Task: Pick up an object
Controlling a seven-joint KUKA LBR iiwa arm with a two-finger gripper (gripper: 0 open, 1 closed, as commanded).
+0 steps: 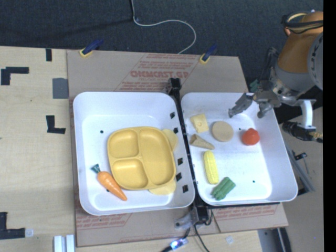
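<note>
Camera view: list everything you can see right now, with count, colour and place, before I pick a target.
divided plate: 1, yellow, middle of the left bin
carrot: 1, orange with green top, left bin, at the plate's lower left
left bin: 1, white, left half of the cardboard
right bin: 1, white, beside the left bin
cheese wedge: 1, pale yellow, right bin, upper left
tan wedge: 1, tan, just below the cheese
round flat piece: 1, tan, right bin, centre top
tomato: 1, red, right bin, right side
corn cob: 1, yellow, right bin, lower middle
green vegetable: 1, green, right bin, bottom
clamps: 2, blue and yellow, cardboard's top edge
cable: 1, white, above the cardboard
arm: 1, grey and orange, right side
end effector: 1, grey, over the right bin's upper right
</note>
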